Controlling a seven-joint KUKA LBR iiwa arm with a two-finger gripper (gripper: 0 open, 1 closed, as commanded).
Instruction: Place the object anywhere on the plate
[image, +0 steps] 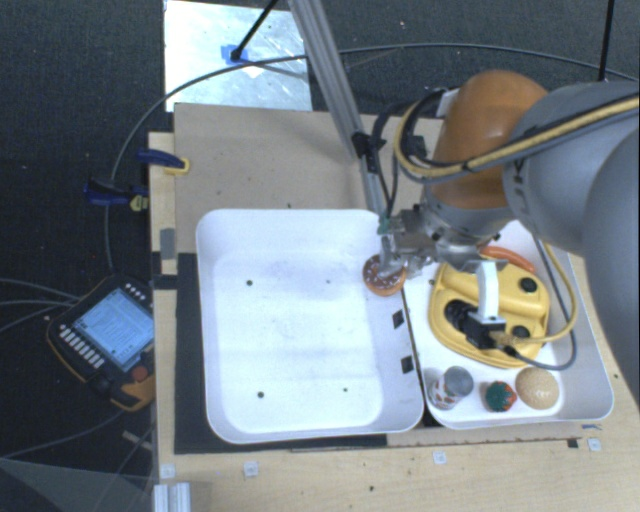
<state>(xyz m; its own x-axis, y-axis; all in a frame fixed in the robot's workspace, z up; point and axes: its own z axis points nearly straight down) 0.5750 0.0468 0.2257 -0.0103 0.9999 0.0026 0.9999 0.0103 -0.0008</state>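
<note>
**Hanging gripper above a speckled brown disc at the bins' shared edge**

Reaching in from the right, the grey arm (570, 150) with its orange band covers the far part of the right bin (592, 392). The bench (260, 150) under it is a pale brown board. The left bin (290, 340) is the wider of the two, its white floor faintly scuffed and marked by a few small dark dots.

In the right bin lies the yellow plate (527, 293), near that bin's middle and partly under the wrist. Left of the bench, on the dark floor, a handheld pendant (108, 338) with an orange rim shows a lit blue screen; its writing is too small to read.

The gripper (398, 256) points down over the left bin's right rim. How wide it stands cannot be told. Directly below it sits the disc (379, 277), round and flat, reddish-brown with pale specks, at the left bin's right edge, just left of the plate and apart from it.

Along the near side of the right bin stand a beige ball (538, 388), a green and red ball (499, 396) and a small grey-topped piece (456, 383)
</note>
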